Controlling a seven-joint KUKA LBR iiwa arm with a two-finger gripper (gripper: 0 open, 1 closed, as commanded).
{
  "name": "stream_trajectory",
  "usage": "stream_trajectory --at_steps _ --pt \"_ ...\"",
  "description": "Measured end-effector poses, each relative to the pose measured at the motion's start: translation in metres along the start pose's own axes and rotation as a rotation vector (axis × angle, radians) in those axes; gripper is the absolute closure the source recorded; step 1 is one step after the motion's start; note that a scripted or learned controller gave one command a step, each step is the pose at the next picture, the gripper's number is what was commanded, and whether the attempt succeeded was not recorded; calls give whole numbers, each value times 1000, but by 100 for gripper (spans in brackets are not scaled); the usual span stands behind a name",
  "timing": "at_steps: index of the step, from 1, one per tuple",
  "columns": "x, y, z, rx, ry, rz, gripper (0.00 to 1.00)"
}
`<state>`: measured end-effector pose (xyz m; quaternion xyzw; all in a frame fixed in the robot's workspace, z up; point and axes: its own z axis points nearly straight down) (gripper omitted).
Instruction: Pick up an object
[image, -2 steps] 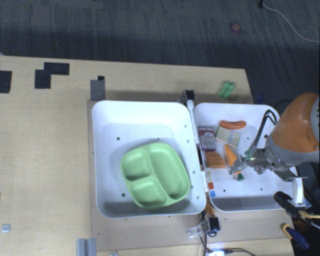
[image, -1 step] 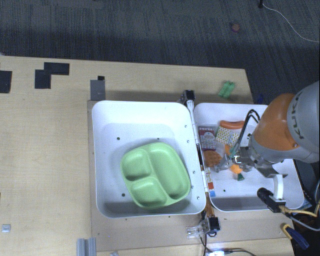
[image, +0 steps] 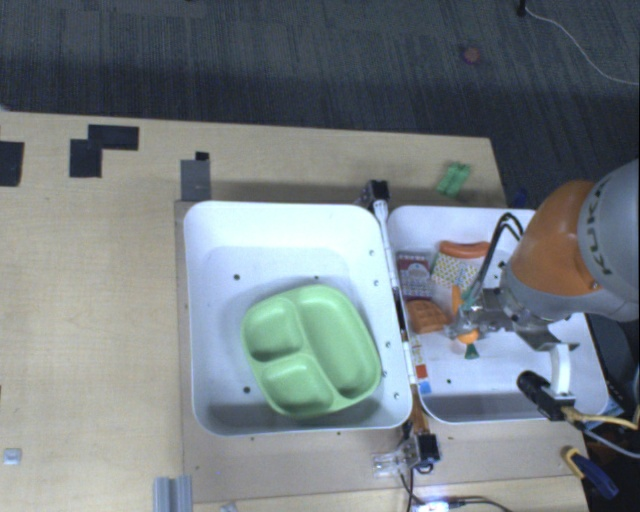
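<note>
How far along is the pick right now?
Done: the gripper is down in the right bin, among the small items by the cup. In hand: nothing visibly between its fingers, and the view cannot settle a grasp. Left: secure an item and lift. The green tray lies in the left bin.

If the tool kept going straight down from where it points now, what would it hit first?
Probably the small orange object directly beneath the tool in the right bin; depth is hard to judge, so contact may already exist.

I count two white bins on my desk, one green tray, one jar, and one green clip.
</note>
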<state>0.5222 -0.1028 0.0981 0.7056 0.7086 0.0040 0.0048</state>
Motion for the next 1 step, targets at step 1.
stream_trajectory --at_steps 1 --pt "89 74 -87 7 3 -1 100"
